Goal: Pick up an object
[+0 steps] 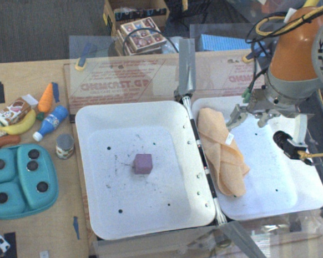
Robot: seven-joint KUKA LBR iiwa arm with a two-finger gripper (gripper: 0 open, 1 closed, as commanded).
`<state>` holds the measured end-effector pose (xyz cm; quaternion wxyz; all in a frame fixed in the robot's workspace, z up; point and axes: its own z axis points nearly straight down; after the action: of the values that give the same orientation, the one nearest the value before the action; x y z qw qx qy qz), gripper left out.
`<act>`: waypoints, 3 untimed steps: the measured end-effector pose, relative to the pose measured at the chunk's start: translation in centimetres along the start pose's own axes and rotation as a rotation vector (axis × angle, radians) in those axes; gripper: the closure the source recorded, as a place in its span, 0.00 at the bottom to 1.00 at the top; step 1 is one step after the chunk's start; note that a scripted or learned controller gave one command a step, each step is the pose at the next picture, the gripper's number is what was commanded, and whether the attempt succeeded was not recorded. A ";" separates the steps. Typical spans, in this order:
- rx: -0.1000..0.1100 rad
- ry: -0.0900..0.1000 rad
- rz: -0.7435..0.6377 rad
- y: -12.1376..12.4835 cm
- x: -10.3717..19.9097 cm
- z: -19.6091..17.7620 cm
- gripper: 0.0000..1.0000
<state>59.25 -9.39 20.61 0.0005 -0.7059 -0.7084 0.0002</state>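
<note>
A small purple cube (142, 164) rests near the middle of the left white bin (94, 122). A folded tan cloth (223, 151) lies along the left side of the right white bin (308, 195). My gripper (248, 116) hangs above the upper part of the right bin, just right of the cloth's top end. Its fingers (234, 117) are spread apart with nothing between them. The orange band of the arm (294, 48) rises behind it at the upper right.
Left of the bins lie a teal moulded tray (20, 178), a small can (65, 145), a toy bottle (51, 122), a banana (17, 126) and a carrot (47, 97). Cables and a black fitting (285, 142) hang over the right bin.
</note>
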 end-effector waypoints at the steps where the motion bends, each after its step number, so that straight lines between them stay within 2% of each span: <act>1: -0.013 0.000 0.001 1.0 -0.9 10.9 0.00; 2: -0.020 -0.001 0.068 -4.7 -4.4 11.2 0.00; 3: -0.020 -0.005 -0.133 0.7 -1.0 11.2 0.00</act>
<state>59.97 -10.37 9.40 -0.0085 -0.6570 -0.7538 -0.0050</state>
